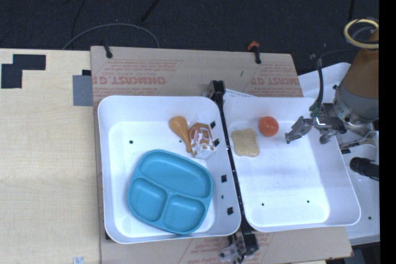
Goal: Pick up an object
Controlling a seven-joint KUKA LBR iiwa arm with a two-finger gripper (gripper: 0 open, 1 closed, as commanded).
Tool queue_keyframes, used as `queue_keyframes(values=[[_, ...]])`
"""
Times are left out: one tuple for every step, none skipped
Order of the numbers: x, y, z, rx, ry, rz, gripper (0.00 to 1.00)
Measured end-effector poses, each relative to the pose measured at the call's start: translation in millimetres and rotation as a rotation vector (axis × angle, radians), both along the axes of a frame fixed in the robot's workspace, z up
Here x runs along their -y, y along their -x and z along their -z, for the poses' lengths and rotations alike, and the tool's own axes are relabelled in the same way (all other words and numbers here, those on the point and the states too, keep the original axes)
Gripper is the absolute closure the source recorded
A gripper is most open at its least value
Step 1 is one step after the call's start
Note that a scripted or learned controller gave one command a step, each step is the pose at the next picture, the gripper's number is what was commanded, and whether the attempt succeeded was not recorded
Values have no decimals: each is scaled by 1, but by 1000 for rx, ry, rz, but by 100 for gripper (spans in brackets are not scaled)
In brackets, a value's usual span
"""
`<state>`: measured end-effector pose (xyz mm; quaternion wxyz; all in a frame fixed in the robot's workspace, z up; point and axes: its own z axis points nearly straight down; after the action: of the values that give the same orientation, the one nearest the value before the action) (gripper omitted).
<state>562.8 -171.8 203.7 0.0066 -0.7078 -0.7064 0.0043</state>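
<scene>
In the right bin (pixel 291 195), a small red-orange ball (pixel 268 126) lies near the far wall. A beige, bread-like block (pixel 245 143) rests just left of it. My gripper (pixel 311 133) hovers over the right side of this bin, a short way right of the ball. It is open with nothing between its fingers. One dark finger (pixel 297 131) points toward the ball, the other (pixel 328 136) sits near the bin's right wall.
The left bin (pixel 114 176) holds a blue divided plate (pixel 170 190), a wooden spoon (pixel 180 130) and a small brown-and-white packet (pixel 202 139). A black divider (pixel 226 157) runs between the bins. The arm's grey body (pixel 362 86) stands at the right edge.
</scene>
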Motion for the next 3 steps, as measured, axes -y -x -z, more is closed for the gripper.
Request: queue_keyframes(values=[[0,-3,-7,12,2,-2,0],[2,-2,36,9,2,-2,0],[-3,-2,100,7,1,-1,0]])
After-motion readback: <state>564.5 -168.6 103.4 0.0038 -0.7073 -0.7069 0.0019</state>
